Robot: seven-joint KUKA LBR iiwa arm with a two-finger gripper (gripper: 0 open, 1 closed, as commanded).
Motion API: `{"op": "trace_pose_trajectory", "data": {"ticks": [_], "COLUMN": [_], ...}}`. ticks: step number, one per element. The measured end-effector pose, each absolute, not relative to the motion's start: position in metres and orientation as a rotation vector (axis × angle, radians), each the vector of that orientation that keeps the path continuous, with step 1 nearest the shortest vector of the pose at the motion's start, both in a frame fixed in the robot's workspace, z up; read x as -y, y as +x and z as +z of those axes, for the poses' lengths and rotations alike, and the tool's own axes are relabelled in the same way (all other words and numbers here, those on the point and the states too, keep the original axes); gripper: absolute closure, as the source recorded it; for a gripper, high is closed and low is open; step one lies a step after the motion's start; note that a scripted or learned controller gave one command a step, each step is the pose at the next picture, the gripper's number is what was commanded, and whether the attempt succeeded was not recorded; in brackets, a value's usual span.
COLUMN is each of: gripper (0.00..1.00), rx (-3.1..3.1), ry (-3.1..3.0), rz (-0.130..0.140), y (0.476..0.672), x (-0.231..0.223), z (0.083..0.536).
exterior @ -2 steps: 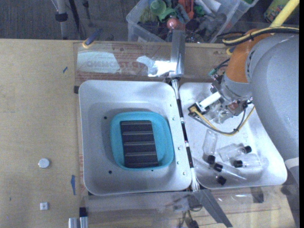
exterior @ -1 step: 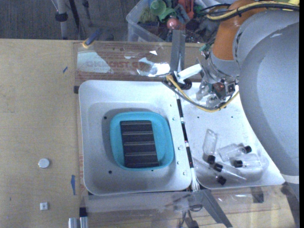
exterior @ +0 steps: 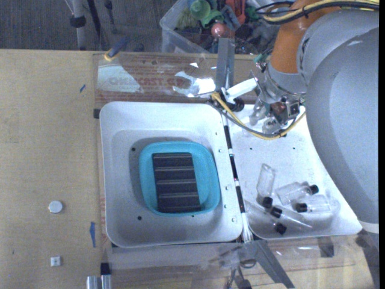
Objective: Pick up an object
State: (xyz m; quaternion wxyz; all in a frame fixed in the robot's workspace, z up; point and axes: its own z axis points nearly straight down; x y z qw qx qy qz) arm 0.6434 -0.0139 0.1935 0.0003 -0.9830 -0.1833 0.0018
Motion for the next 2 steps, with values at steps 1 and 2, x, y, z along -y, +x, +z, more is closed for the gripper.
{"op": "trace_pose_trajectory", "data": {"ticks": [1,2], "gripper": [1.00,1.00], "rx": [0.579,0.581], "ry": [-3.087,-3.086], "rz": [0.007,0.008], "y": [0.6437,0.6440], "x": [0.0139,0.0143], "z": [0.2028,0.2121]}}
